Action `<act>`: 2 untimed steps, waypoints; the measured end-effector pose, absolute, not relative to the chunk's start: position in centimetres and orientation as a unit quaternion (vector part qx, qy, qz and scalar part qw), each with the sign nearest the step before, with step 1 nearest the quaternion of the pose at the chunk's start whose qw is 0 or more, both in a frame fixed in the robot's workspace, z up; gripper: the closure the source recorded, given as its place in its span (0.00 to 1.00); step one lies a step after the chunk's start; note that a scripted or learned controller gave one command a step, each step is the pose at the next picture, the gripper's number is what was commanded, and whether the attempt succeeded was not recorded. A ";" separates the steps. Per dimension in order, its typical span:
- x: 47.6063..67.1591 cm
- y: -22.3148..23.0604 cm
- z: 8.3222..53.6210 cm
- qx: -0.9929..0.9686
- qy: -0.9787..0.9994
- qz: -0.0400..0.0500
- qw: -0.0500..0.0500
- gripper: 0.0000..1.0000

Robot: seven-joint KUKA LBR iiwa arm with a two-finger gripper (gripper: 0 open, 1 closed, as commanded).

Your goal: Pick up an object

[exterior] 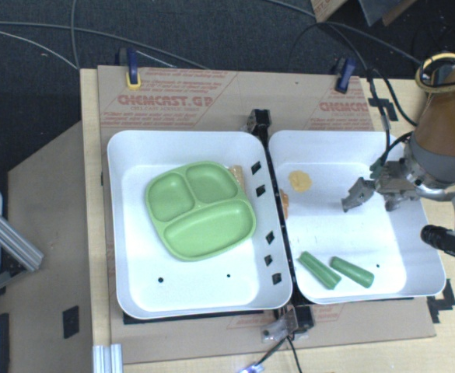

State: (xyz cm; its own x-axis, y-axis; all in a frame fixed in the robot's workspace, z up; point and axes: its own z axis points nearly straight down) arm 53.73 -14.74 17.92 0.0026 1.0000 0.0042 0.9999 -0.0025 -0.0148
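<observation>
The gripper (379, 195) hangs over the upper right part of the right bin (414, 278), near that bin's right wall. Its fingers are spread apart with nothing between them; one fingertip (351, 201) points left toward the bin's middle. The white floor under and left of it is bare, leaving open room between the gripper and the divider (267, 200) where the two bins meet.

In the right bin, a small yellow disc (300, 180) lies near the upper left corner, apart from the gripper. Two green sticks (336, 271) lie side by side near the front wall, well below the gripper, both slanted. A small tan piece (285, 203) sits at the left wall, against the divider.

The left bin (134, 278) holds a green divided plate (201, 209), set slightly toward the upper right, close to the divider. A tan bit (236, 174) peeks out at the plate's upper right edge. The floor along this bin's front and left walls is open.
</observation>
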 end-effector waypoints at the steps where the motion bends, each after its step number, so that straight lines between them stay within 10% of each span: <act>1: 54.1 -14.7 18.6 -0.707 -0.707 0.000 0.001 0.00; 2: 54.9 -14.3 13.7 -0.707 -0.708 0.001 0.003 0.00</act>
State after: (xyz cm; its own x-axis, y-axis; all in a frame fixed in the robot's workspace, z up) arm 54.91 -14.32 13.68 -0.0011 1.0000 0.0029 1.0000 0.0011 -0.0063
